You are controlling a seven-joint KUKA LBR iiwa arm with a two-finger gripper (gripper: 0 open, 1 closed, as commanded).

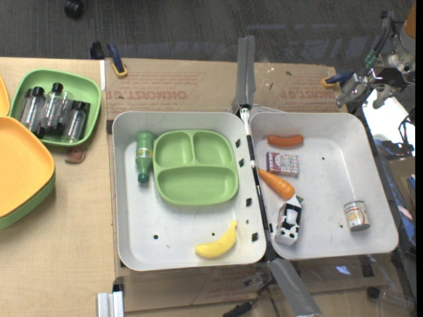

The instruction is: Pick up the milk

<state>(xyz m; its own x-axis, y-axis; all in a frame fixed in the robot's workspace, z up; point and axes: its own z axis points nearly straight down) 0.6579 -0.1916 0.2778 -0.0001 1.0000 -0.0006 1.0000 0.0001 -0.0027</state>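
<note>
Well apart: milk [289, 222] lower-left, tool [353, 91] upper-right.

Red printing runs across the cardboard sheet [173, 84] behind the bins, upside down from this angle and too blurred to read with certainty. The small pink box [283, 164], the can [356, 214], the green bottle [144, 155] and the cow-patterned milk carton [289, 222] carry labels, but none has legible words or numbers.
</note>
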